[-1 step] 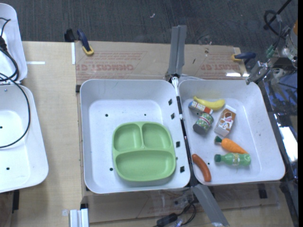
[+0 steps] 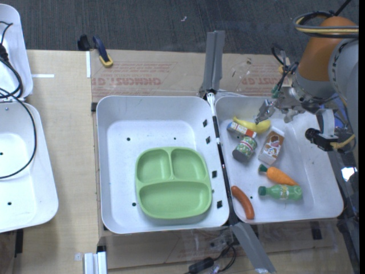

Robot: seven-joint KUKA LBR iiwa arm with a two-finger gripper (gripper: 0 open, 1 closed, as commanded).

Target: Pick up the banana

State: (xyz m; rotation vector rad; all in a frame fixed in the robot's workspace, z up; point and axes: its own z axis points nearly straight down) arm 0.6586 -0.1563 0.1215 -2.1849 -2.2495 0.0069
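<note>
The yellow banana lies on the floor of the right bin, near its back left corner, touching a small red-labelled can. My gripper hangs open just right of the banana's right end, low over the bin. One finger sits close above the banana's tip. Nothing is between the fingers. The grey arm with its orange band comes in from the upper right.
The right bin also holds a green-labelled jar, a juice carton, a carrot, a green bottle and a red sausage. A green divided plate lies in the left bin.
</note>
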